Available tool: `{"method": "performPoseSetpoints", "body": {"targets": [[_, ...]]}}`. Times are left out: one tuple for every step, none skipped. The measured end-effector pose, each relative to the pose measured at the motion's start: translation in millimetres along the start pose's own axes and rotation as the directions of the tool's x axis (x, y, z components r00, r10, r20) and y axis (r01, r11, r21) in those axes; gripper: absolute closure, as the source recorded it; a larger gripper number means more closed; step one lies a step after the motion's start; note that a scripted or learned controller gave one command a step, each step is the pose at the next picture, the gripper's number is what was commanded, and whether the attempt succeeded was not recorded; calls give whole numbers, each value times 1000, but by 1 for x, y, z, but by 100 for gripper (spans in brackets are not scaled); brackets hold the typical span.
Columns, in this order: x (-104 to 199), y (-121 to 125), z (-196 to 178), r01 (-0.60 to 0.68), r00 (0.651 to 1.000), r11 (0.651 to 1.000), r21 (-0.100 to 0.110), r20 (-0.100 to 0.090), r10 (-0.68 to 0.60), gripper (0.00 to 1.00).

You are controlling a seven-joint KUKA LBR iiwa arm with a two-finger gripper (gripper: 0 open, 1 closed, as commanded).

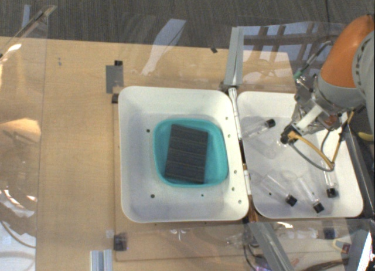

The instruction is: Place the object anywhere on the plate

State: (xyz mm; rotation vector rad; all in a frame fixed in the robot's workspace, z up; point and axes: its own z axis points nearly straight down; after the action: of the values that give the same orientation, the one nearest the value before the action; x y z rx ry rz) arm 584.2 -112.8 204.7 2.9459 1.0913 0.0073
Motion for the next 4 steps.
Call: {"method": "performPoseSetpoints", "body": {"targets": [[11, 19, -130, 61, 998, 998, -9, -2, -61, 100], [57, -22, 21, 268, 964, 964, 1, 2, -268, 100], [105, -32, -166, 239, 971, 971, -11, -4, -239, 100], [134, -68, 21, 279, 960, 960, 2, 2, -279, 100]]}}
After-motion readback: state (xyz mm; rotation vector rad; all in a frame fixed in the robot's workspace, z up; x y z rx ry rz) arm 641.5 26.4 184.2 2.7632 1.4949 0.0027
